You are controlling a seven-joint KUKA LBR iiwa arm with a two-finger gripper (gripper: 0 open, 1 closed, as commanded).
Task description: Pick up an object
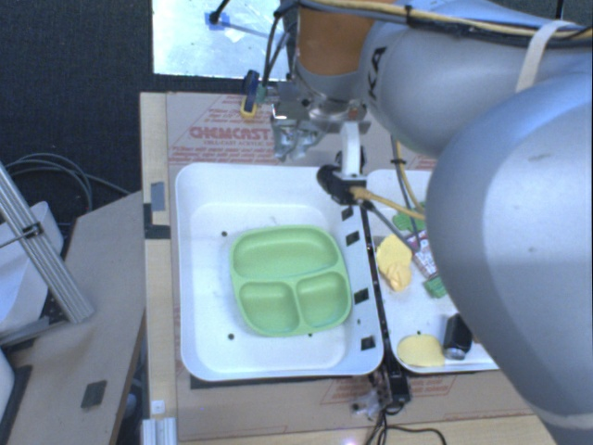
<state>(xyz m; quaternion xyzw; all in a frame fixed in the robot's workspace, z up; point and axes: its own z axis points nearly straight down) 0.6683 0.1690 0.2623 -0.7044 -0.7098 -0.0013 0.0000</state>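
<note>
Bins sit side by side on the bench. The left bin [199, 248] carries a green divided tray [289, 279], lying flat a little toward 4 o'clock from the bin's middle, with one long compartment at its far side and two smaller ones at its near side. The right bin [422, 182] is mostly covered by the big grey arm [500, 156], which comes in from 3 o'clock. In the part I can see, a yellow lumpy piece [395, 262] lies near the dividing wall, a second yellow piece [420, 349] lies at the near edge, and a small black object [456, 336] is just beside it. Some green bits [408, 221] show farther back. The gripper [295, 142] hangs over the far rim of the left bin, toward 12 o'clock from the tray and well apart from it. Nothing is visible between its fingers; whether they are apart or together, I cannot tell.
</note>
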